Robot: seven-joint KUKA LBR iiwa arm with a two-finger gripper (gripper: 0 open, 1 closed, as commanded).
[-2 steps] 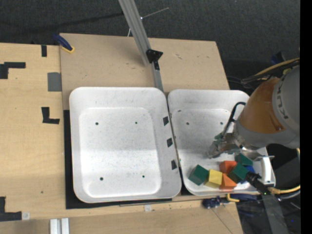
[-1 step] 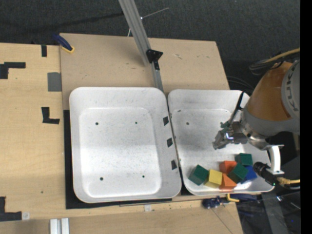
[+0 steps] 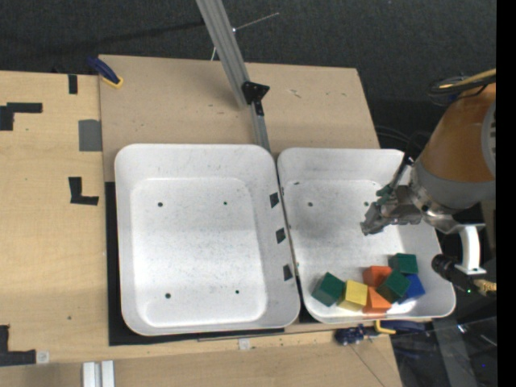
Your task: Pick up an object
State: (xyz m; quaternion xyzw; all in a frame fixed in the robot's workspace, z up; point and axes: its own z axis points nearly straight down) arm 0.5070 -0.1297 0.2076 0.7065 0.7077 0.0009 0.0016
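Camera view: right bin [image 3: 339,168], blocks [image 3: 371,287] piled at its 5 o'clock corner.
Gripper [image 3: 372,222]: above the pile, at 12 o'clock from it; nothing held.
Jaws: can't tell, too blurry.
Tip: go down on the green block [image 3: 328,288]; it sits at the pile's edge.

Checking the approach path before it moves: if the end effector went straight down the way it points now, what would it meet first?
Probably the bare speckled floor of the right shallow white plastic bin. The end effector hangs apart from the coloured blocks, though depth is unclear.
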